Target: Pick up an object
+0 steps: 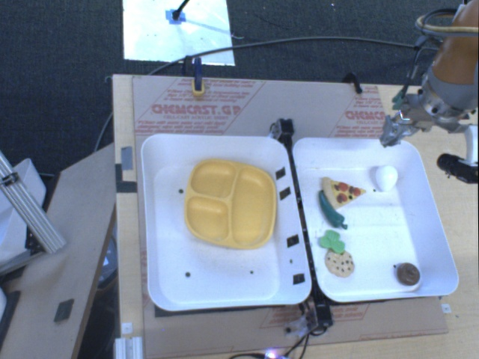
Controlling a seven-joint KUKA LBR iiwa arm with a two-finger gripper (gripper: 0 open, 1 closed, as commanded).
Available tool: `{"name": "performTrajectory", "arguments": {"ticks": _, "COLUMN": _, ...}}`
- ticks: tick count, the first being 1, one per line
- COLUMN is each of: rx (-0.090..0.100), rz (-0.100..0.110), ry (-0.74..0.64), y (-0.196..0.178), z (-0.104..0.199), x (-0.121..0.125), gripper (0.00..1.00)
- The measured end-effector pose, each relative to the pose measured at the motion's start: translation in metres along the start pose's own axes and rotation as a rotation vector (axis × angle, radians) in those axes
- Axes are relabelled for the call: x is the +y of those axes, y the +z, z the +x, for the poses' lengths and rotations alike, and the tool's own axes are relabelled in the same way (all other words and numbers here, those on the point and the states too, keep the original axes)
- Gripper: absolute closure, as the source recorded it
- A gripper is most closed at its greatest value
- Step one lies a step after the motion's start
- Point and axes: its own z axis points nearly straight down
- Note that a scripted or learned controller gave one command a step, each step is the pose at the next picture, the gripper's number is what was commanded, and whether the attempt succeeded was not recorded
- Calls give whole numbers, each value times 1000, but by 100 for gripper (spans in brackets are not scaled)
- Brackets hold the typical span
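My gripper (pixel 391 135) hangs above the far rim of the right bin (pixel 374 283), near its back right corner, with nothing seen between its fingers. Just in front of it lies a white egg (pixel 385 177). Left of the egg rests a pizza slice (pixel 342 191), with a green pepper (pixel 330 209) beside it. Nearer the front are a green broccoli piece (pixel 331 240), a chocolate chip cookie (pixel 339 263) and a brown doughnut (pixel 407 274).
The left bin (pixel 161 275) bears a yellow divided plate (pixel 230 203). A black hinge strip (pixel 293 200) runs between the bins. A white sheet (pixel 176 21) lies on the dark floor beyond the bench, and a cable crosses behind the bins.
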Motion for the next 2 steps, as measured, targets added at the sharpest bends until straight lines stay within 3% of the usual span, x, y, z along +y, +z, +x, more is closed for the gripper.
{"name": "performTrajectory", "arguments": {"ticks": 1, "rx": 0, "rz": 1, "ry": 0, "y": -55, "z": 0, "x": 2, "gripper": 100}}
{"name": "performTrajectory", "arguments": {"ticks": 2, "rx": 3, "rz": 5, "ry": -2, "y": -58, "z": 55, "x": 4, "gripper": 100}}
